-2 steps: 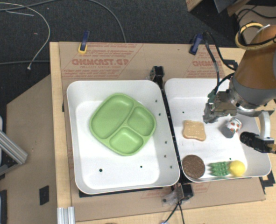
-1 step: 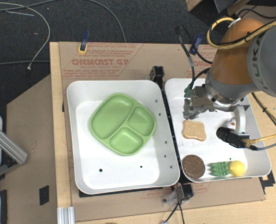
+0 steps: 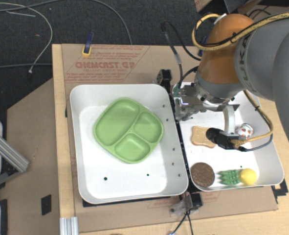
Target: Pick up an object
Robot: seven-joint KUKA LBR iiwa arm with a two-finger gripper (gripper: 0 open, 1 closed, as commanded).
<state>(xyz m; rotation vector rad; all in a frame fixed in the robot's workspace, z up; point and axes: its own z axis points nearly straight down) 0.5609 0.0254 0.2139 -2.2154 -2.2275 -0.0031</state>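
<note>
I record the left bin [image 3: 85,180] as plain white, marked with a few small black dots. The divided plate [image 3: 128,129] in it is a uniform light green. The right bin [image 3: 274,165] is the same white. In it I note a tan toast-shaped piece [image 3: 199,136], a dark brown disc [image 3: 202,174] with a speckled face, a green leafy piece [image 3: 228,177], a yellow ball [image 3: 249,176] and a small white ball [image 3: 245,129] with red markings. The counter [image 3: 105,62] is cardboard tan with red printed lettering. The arm [image 3: 271,58] is grey with an orange band [image 3: 227,38].
</note>
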